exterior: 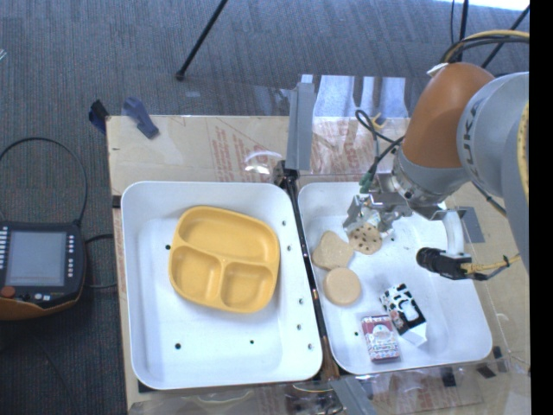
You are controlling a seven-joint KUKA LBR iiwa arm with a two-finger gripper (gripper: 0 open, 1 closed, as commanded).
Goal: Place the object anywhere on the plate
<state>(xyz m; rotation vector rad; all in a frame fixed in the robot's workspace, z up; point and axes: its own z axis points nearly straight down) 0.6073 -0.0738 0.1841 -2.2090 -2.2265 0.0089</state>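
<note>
Nothing is sitting on the yellow plate [226, 258] yet, so the job is looking like it is only starting. Gripper [370, 217] is hanging right over the chocolate chip cookie [366, 239], in the bin to the right of the plate, and I cannot tell what it is doing. Grey arm [484, 137] is showing letters "UK". Small red box [379, 337] is showing writing too tiny to read

Only "KU", probably of KUKA, reads on the grey arm [484, 137].
</note>
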